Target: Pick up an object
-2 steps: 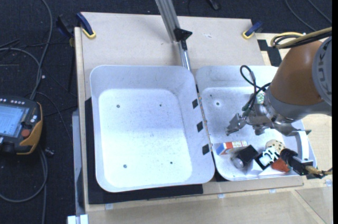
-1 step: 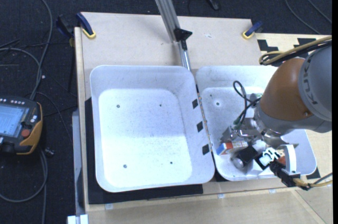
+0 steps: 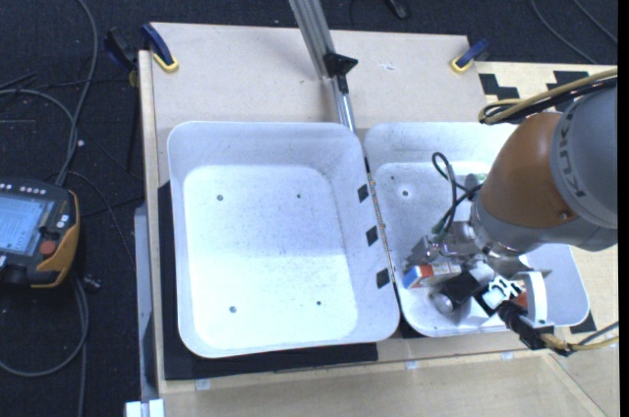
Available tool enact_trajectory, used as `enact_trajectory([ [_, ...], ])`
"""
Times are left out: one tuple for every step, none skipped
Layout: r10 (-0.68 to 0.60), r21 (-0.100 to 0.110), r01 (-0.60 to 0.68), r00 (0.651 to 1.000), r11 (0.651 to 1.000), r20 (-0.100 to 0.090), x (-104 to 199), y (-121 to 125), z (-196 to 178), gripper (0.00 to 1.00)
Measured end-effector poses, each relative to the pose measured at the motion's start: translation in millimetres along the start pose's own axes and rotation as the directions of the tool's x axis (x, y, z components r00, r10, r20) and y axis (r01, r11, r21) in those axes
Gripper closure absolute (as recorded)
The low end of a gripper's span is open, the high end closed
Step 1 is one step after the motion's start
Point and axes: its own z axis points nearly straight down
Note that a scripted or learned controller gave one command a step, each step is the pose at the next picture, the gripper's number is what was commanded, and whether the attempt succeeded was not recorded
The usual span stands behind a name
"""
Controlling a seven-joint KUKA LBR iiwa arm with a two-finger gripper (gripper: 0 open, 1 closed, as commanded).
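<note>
While the arm (image 3: pixel 550 179) covers much of the right bin (image 3: pixel 393 159), its gripper (image 3: pixel 447 282) sits low at that bin's front among small, jumbled objects (image 3: pixel 421 273), one red and blue against the left wall. Whether the jaws are apart or closed cannot be told. Beside it, the left bin (image 3: pixel 265 228) is smooth, speckled white plastic.

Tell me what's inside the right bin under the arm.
In the right bin, small items lie near the gripper, one a red and blue piece. The arm covers the rest.
</note>
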Motion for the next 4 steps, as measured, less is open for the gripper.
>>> enact_trajectory([
  [0.000, -0.003, 0.000, 1.000, 1.000, 0.000, 0, 1, -11, 1.00],
  [0.000, -0.001, 0.000, 1.000, 1.000, 0.000, -7, 3, -70, 1.00],
  [-0.001, 0.000, 0.001, 1.000, 1.000, 0.000, -7, 5, -113, 1.00],
  [-0.005, 0.002, 0.005, 1.000, 1.000, -0.002, 40, 13, -127, 1.00],
])
